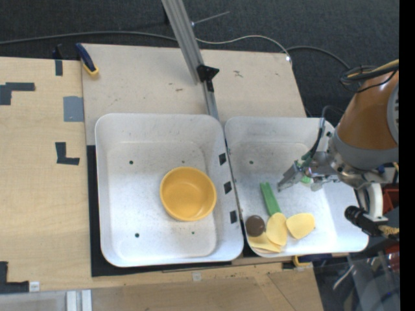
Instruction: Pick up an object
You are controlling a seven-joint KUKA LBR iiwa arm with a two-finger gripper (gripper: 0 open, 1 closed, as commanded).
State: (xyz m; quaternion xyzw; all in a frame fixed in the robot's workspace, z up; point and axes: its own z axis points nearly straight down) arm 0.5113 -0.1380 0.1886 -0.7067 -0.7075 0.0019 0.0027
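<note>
Down at the near edge of the right bin (324, 131) sits a little pile of stuff: a brown round thing (255, 225), a pale yellow wedge-shaped piece (277, 229) leaning right against it, and another pale yellow rounded piece (301, 225) just beside that one. Something flat and yellowish (262, 244) pokes out from under the pile too, can't really tell what it is. A green stick-like object (269, 199) lies just above them, tilted a bit, with its lower end close to the brown thing.

So the pickable stuff is all bunched in the near left part of the right bin, and nothing's off the floor of the bin.

Over in the left bin (117, 135) there's a yellow bowl (188, 193) sitting upright, roughly in the middle but a touch toward the near right side. It's well apart from everything else.

Now the arm (366, 122), with its big orange band, comes in from the right and hangs over the right bin. Its end effector (293, 176) points left and a bit down, tip sitting above and to the right of the green stick, not touching it as far as I can see. Nothing is visibly between the fingers. Whether they're spread wide or pinched narrow, honestly I can't tell, it's too small and blurry there.

Both bins sit side by side on the bench (155, 76), touching along the middle. A grey metal pole (185, 28) slants across the far side of the bench, and there's a blue and yellow tool (86, 59) lying near the far left corner.
</note>
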